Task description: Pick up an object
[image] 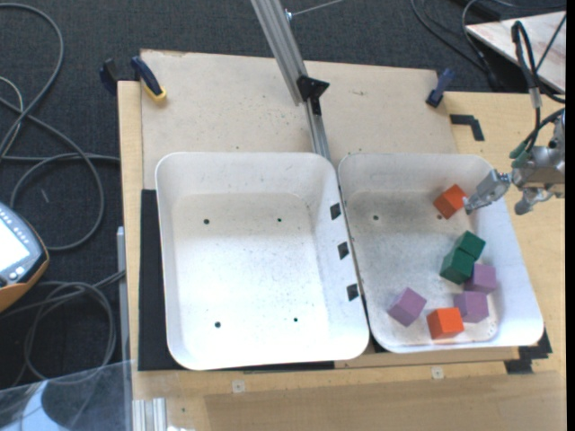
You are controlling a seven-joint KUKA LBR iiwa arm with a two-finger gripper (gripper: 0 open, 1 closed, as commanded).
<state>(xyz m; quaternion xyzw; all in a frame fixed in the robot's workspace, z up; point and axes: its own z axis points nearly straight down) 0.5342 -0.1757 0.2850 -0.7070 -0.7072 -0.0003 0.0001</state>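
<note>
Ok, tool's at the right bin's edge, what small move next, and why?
Probably ease the tool a little left and down over the upper orange block. That block sits beside its tip, apart from the green and purple blocks clustered lower in the right bin.

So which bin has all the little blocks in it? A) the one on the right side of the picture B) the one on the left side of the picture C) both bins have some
A, because the orange blocks, the green block and the purple blocks all lie in the right bin, near where the hand reaches in.
</note>
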